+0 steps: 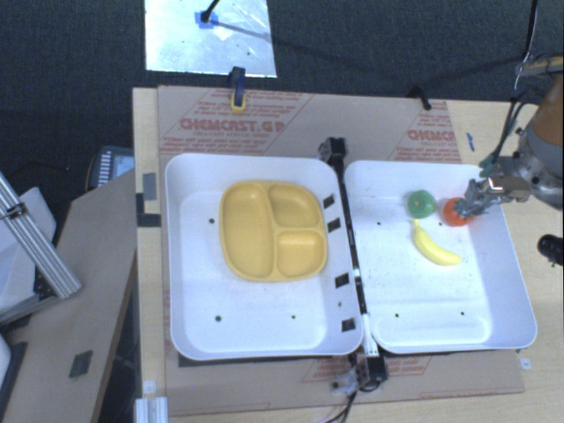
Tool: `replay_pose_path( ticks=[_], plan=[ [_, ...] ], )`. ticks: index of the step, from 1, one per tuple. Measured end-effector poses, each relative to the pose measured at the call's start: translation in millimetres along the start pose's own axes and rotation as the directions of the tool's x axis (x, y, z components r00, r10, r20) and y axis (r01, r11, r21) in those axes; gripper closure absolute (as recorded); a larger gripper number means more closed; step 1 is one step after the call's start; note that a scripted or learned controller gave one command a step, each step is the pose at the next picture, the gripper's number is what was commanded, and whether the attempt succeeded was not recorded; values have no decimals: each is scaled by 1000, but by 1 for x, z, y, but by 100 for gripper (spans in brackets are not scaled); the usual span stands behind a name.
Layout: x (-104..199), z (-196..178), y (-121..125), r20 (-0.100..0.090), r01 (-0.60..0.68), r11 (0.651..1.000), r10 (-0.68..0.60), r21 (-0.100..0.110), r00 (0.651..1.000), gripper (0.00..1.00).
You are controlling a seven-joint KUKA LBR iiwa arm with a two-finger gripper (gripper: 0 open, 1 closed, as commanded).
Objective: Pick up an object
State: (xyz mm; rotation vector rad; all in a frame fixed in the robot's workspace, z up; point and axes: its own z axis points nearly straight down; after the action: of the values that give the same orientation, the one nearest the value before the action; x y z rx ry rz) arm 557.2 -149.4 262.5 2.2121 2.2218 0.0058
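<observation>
Camera view looks down on two shallow white bins set side by side on a bench. Left bin [189, 324] holds a yellow divided plate [271, 230], lying flat near its middle, with three compartments. Right bin [441, 324] holds three small things toward its far right corner: a green round object [422, 204], a yellow banana [436, 247] just in front of it, and an orange-red round object [454, 213] beside the green one. The arm [538, 161] reaches in from the right, and its gripper [476, 197] sits low at the orange-red object, right against it. Whether the claw is apart or closed on that object cannot be told from this angle; the tips blur into it.
</observation>
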Motion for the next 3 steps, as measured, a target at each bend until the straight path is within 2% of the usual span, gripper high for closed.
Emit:
replay_pose_path(
  ticks=[3],
  plan=[
    [172, 40, 29, -4, 6, 1000, -6, 7, 1000, 100]
  ],
)
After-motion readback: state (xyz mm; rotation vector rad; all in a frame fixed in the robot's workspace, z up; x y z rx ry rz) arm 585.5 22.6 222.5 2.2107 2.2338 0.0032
